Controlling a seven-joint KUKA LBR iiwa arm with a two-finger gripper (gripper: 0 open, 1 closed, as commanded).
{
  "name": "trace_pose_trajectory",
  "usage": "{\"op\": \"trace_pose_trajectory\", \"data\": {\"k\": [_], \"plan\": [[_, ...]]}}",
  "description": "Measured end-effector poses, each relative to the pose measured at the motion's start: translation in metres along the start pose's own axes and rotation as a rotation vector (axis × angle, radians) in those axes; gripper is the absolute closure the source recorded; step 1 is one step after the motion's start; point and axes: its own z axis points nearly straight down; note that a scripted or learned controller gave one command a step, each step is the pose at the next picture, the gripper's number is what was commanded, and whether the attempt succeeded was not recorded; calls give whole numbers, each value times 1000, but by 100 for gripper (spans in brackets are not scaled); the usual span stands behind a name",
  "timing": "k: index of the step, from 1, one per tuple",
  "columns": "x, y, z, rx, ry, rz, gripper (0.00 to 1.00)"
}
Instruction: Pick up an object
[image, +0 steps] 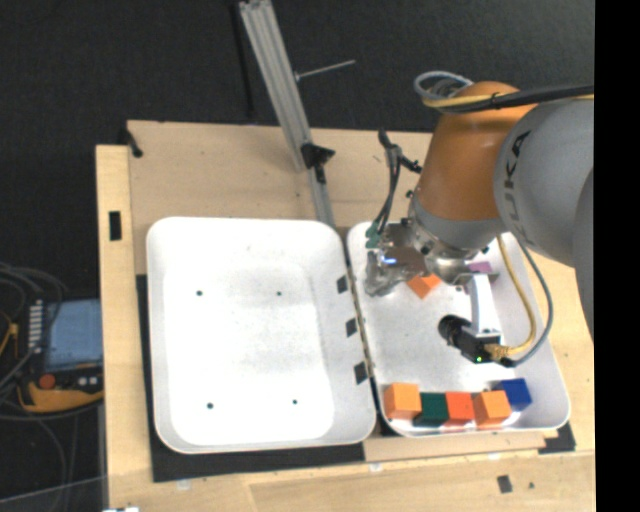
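An orange block (424, 286) lies in the upper part of the right bin (400, 345), just beside the gripper (383, 272) and partly under the arm's wrist; whether the fingers are parted or closed cannot be told from this angle, and the block does not sit visibly between them. A sliver of purple object (482, 268) peeks out from beneath the wrist, to the right of that block. Along the bin's near wall five more blocks stand in a row, touching one another: an orange one (402, 399), a dark green one (433, 408), a red-orange one (459, 405), another orange one (491, 406) and a blue one (515, 392). That makes three plainly orange blocks, one red-orange, one green and one blue. The grey arm (540, 160), with its orange band (462, 150), reaches in over the bin, and a black cable fitting (462, 334) with a small green light hangs below it. The left bin (245, 330) sits alongside, its floor showing four small dark dots. Both bins rest on a pale wooden bench (200, 170), with a metal pole (285, 90) slanting up from its back. Beyond the bench the floor is dark, and a blue and orange handheld pendant (65, 350) with cables lies at the left.
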Motion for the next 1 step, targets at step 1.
{"op": "trace_pose_trajectory", "data": {"k": [1], "plan": [[50, -20, 12, 1, 1, -1, 100]]}}
